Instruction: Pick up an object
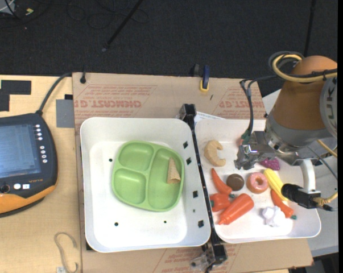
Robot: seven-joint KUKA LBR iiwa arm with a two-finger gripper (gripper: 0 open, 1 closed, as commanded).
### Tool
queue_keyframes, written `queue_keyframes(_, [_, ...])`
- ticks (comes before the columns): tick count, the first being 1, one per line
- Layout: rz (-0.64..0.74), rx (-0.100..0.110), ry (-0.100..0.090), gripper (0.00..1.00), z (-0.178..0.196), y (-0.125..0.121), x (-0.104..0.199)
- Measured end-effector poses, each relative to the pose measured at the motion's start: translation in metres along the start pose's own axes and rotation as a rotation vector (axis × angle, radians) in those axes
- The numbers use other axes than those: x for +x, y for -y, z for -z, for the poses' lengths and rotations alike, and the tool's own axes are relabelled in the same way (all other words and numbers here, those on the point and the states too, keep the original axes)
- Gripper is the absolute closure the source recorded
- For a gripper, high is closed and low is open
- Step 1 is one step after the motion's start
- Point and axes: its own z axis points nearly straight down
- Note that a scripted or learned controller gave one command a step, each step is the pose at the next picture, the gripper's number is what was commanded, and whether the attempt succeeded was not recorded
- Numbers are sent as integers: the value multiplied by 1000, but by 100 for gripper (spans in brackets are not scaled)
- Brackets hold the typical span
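Hand (pixel 248 157) hovering low over the right bin (pixel 308 232), can't tell if it's open; guessing it next drops onto the brown ball (pixel 235 181).

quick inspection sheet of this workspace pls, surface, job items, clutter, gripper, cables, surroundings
surface: two white bins side by side, left bin and right bin, on cardboard.
job's things: right bin holds toy food: croissant, donut, carrot, brown round piece.
clutter: green divided plate in left bin, cone-shaped piece on it.
grippers: gripper low over right bin, beside the croissant; nothing seen held.
cables: yellow loop at the arm; black cable down to the gripper.
surroundings: pendant left of the bins.
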Motion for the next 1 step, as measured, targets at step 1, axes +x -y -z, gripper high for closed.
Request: queue_keyframes(1, [0, -3, 1, 100, -3, -15, 1])
